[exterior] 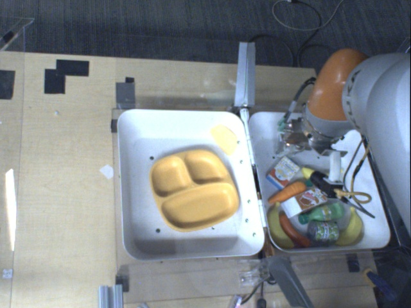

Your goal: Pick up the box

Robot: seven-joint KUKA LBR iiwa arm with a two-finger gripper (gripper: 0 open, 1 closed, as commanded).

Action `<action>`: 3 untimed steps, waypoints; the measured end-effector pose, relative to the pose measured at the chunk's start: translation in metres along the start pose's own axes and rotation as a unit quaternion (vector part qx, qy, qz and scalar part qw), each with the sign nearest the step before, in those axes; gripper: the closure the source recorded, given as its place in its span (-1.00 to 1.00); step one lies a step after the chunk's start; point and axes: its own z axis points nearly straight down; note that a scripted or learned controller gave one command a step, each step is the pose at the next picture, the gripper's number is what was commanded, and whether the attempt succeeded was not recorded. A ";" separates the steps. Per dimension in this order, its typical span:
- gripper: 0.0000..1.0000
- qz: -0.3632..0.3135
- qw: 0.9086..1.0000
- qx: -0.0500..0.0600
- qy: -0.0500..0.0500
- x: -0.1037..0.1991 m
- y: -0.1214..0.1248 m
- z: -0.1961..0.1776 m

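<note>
gripper [297, 136] hangs just above the box [285, 170] in right bin [259, 133].

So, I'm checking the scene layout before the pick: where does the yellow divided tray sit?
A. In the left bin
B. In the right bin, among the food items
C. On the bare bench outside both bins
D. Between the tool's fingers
A: the yellow tray lies flat in the left bin, while the carrot and the box are crowded in the right bin.
</note>
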 end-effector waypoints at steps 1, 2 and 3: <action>-1.00 0.000 1.000 0.000 0.000 0.000 0.000 0.000; -1.00 0.014 1.000 -0.001 -0.002 0.000 -0.017 0.009; 1.00 0.013 1.000 0.000 0.000 0.002 -0.015 0.000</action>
